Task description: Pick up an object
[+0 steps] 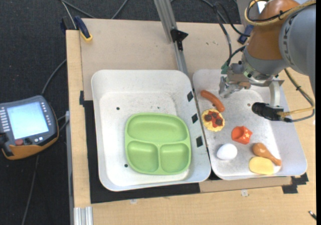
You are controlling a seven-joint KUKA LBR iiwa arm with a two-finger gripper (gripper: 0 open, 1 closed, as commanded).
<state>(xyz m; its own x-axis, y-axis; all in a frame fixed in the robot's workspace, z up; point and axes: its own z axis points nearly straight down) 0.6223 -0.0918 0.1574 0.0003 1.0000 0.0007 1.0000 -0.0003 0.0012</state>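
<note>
Claw (225, 90) was found low over the far end of the right-hand shallow white bin (290, 141), hanging from the grey arm with the orange band. Whether it was spread or pressed together could not be told from this angle; nothing was seen held in it.

Just beside the claw, on its near-left side, lay a reddish-orange toy sausage (212, 100), slanted on the bin floor; contact between the two could not be confirmed. Just nearer than the sausage sat a small round yellow toy pizza with dark red toppings (213, 120), close to the bin's left wall. To its right stood a red-orange chunky plastic piece (241, 134), possibly a pepper. Nearer still lay a white plastic egg (226, 152), a brown toy drumstick (266, 153) and a pale yellow rounded piece (262, 166), the last two touching or nearly so.

The left-hand white bin (108, 88) held a light green plastic tray with three compartments (158, 144), lying flat toward the near side
</note>
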